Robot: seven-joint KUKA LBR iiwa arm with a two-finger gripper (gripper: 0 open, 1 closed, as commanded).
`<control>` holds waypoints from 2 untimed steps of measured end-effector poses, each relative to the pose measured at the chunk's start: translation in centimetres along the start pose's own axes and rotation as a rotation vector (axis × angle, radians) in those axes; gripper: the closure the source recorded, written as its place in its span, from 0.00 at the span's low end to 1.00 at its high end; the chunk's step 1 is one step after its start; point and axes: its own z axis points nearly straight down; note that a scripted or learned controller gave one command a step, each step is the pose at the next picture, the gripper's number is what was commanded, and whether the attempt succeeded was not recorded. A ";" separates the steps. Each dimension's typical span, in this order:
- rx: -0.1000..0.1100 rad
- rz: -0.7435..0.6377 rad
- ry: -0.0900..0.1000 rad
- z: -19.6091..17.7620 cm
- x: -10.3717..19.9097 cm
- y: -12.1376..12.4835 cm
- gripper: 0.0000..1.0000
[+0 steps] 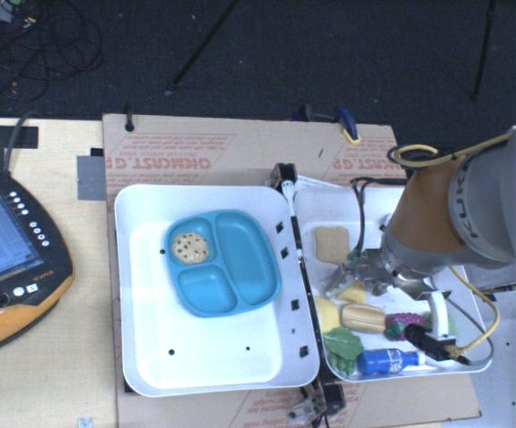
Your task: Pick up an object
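The task names no particular object, so the candidates are the small things heaped in the right-hand bin (329,199). Taking the tan wooden roll (363,317) near that bin's middle as the landmark: a yellow piece (331,314) lies touching it on the left, a green leafy item (344,343) sits just below and left of it, a blue bottle (387,360) lies below it along the bin's near wall, a purple cluster (406,319) rests just to its right, and a tan square slice (332,243) lies above and left of it, apart from the heap. The gripper (357,279) hangs just above the roll, low over the pile, at the end of the grey arm (485,212) with its orange band (427,212). Its metal parts blur into the clutter beneath, so I cannot tell how it is set or whether it is touching anything. Nothing can be seen lifted clear of the bin, so in my judgement the pick is not yet done: the arm looks placed for a grab, and the closing, the lift and the proof of a hold all remain. Well to the left of the roll, in the other bin (142,328), stands a blue divided tray (240,257) with a cookie (189,247) in one compartment, untouched.
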 end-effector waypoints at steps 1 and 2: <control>-0.004 -0.007 0.000 0.0 1.1 6.6 0.00; 0.004 0.001 0.001 -0.1 -2.4 -1.6 0.00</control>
